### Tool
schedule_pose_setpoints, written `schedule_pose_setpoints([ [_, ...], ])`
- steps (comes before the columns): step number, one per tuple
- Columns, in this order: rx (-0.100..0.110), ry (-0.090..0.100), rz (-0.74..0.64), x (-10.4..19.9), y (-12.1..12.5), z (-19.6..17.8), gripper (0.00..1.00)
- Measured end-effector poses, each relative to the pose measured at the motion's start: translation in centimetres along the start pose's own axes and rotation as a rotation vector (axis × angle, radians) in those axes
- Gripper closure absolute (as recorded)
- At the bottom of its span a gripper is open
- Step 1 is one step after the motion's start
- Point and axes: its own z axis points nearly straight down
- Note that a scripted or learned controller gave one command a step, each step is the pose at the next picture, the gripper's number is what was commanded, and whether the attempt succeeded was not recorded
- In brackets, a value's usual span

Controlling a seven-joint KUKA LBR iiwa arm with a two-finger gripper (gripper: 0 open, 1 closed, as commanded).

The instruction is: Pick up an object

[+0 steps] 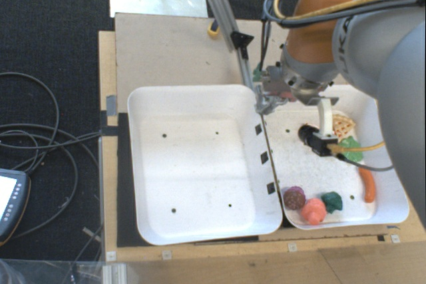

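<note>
Camera view: gripper [269, 98], state indiscernible, hangs over the right bin's [296, 166] far-left corner; purple ball [294, 197] near its front edge looks light and round, so probably best pinched across the middle.

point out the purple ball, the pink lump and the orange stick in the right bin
purple ball [294, 197], camera view, its middle
pink lump [313, 211], camera view, its middle
orange stick [368, 185], camera view, midway along it
</note>
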Motion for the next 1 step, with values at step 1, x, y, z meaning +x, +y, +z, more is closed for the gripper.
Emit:
schedule_pose_setpoints([
  [1, 0.002, 0.000, 0.001, 4.97, 0.96, 1.19, 1.00],
])
